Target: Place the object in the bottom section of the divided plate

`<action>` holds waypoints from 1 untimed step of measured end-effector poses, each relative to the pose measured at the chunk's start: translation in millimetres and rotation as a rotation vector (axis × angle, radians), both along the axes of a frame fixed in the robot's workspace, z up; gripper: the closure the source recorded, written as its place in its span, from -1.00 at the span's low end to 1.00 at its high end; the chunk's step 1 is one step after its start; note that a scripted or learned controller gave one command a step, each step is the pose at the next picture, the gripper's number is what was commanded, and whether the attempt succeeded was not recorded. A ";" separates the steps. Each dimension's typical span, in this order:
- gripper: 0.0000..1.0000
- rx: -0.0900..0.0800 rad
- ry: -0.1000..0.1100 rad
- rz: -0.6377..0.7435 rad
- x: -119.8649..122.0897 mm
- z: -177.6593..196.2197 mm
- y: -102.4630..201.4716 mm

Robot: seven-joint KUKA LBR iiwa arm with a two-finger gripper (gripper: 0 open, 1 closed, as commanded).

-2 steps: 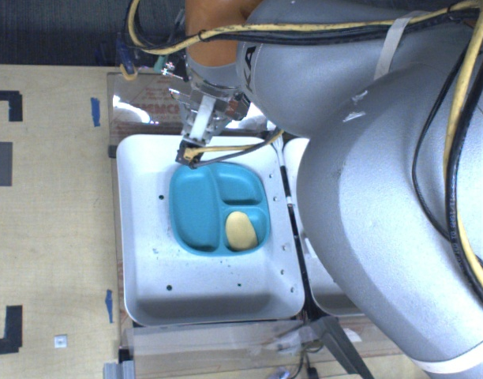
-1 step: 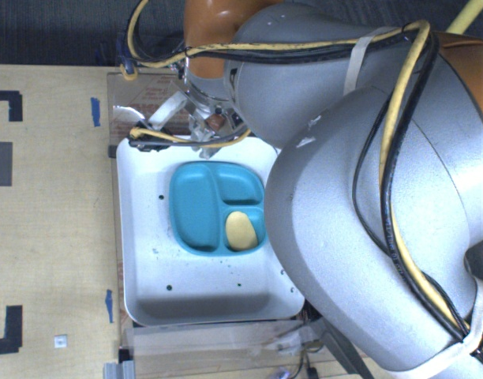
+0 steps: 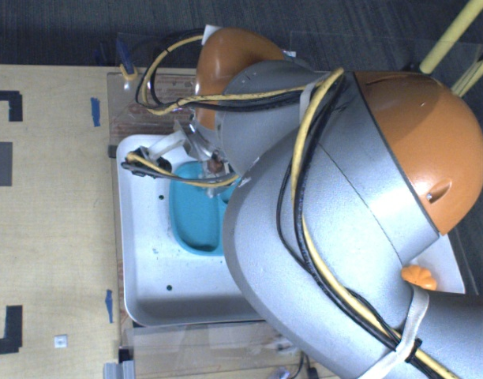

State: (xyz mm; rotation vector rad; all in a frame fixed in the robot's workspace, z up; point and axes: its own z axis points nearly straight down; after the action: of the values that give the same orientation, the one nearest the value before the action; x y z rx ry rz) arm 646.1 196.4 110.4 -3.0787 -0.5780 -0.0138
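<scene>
Hanging over the blue plate (image 3: pixel 196 219) in the white bin (image 3: pixel 143 275), the gripper (image 3: pixel 200 150) hides its grip; I cannot tell. Lower slowly, clear of dividers.

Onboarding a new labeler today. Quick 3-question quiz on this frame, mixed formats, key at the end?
1. True or false: the arm covers much of the white bin.
2. Multiple choice: what colour is the plate lying in the bin? A) red B) blue C) green
3. Short answer: what small item rests on the white surface at the right, near the arm's base?

Key:
1. True; the arm hides the bin's right side.
2. B; blue, partly hidden under the arm.
3. A small orange object; what it is cannot be told.
</scene>
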 end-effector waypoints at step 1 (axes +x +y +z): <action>1.00 -0.002 -0.006 -0.103 -16.1 -16.5 12.8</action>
State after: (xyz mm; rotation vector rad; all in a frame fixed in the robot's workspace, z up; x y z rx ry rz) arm 630.0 209.3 93.9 -3.1081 -0.4193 -0.0226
